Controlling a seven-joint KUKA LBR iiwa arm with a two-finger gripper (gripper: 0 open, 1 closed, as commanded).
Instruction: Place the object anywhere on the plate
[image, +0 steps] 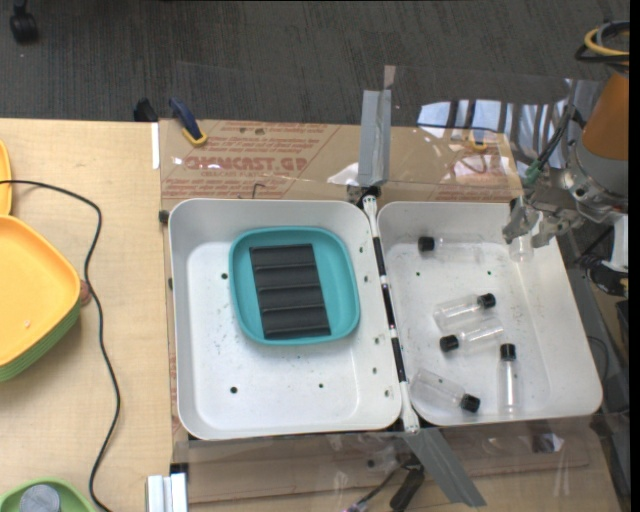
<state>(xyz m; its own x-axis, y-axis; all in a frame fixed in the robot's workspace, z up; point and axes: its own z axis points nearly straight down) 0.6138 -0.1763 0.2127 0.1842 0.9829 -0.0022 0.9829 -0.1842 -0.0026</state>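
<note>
A teal square plate (345, 295) lies in the left bin (200, 380), toward its back. A dark ribbed block (289, 290) rests on the plate's middle. Several clear vials with black caps lie in the right bin (570, 395): one (463, 311) near the centre, another (473, 336) just below it, and one (509, 378) at the front right. A loose black cap (426, 243) sits at the back left. My gripper (528, 228) hangs over the right bin's far right corner, apart from the vials and far from the plate. Nothing shows in it.
A fourth vial (444, 389) lies at the right bin's front left. Stacked yellow dishes (30, 290) and a black cable (100, 330) sit on the wooden table at the left. Cardboard (260, 160) lies behind the bins, with a blue-yellow clamp (187, 120).
</note>
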